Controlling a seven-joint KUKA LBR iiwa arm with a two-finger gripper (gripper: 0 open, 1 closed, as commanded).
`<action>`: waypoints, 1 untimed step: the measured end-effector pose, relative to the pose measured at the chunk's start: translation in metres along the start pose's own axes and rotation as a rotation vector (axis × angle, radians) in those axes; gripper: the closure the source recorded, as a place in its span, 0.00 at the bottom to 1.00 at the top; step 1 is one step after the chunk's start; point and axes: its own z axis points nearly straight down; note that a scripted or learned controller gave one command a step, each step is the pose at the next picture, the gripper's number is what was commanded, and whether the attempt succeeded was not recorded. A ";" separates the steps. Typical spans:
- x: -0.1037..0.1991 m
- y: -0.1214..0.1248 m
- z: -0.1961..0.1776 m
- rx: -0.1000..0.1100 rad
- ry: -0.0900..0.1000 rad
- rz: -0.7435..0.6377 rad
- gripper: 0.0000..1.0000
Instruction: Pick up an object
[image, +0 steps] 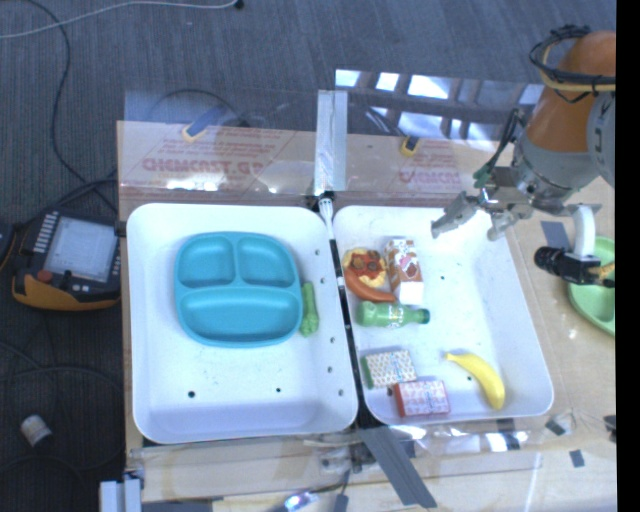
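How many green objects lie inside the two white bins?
2. A green bottle lies in the right bin, left of center. A green vegetable lies in the left bin, beside the blue tray.

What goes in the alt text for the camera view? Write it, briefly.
A grey arm's open pincer hovers over the right white bin's far edge, holding nothing. That bin holds a pizza slice, green bottle, banana and small boxes; the left bin holds a blue divided plate.
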 end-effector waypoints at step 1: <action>0.051 -0.035 0.069 0.001 -0.001 -0.031 0.00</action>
